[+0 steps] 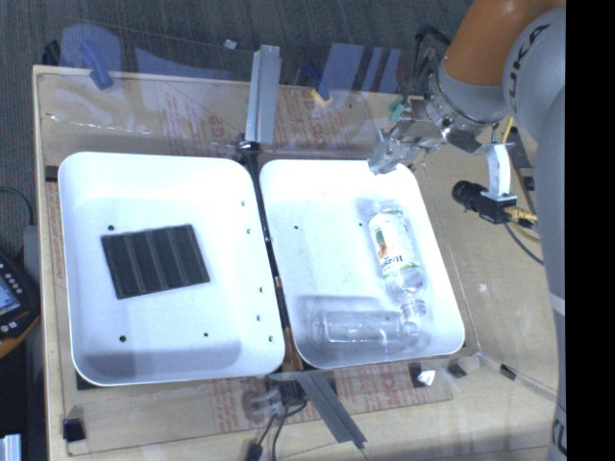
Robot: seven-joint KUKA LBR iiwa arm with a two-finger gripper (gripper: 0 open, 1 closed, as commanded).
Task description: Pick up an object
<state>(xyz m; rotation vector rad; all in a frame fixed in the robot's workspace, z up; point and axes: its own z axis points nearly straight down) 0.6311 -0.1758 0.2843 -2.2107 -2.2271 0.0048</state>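
Arm (500, 36): enters from the right side of the camera view, with the orange band over the far right corner of the bench (480, 257).

Claw (387, 157): sits over the far right corner of the right bin (307, 209), at its rim. Open or closed: cannot tell from this angle. Nothing is seen gripped in it.

Right bin contents:
- Bottle (394, 243): clear plastic with a white, green and orange label. It lies on its side along the right wall, cap end toward the near edge. It is near the claw but apart from it.
- Clear container (360, 327): also on its side, lying along the near wall. Its right end is just beside the cap end of the bottle; whether they touch, cannot tell.

Left bin (72, 176) contents:
- Pad (155, 260): dark, ribbed, rectangular. It lies flat left of the bin's middle, slightly skewed to the walls and well apart from the claw.

The two bins stand side by side, their inner rims just beside each other.

Other notes:
- Grey bar (261, 94) stands at the far side, in line with the gap between the bins.
- Blue tape (91, 51) shows at the far edge of the bench.
- Handheld unit (10, 301) with a screen sits at the left edge of the view, off the bench.
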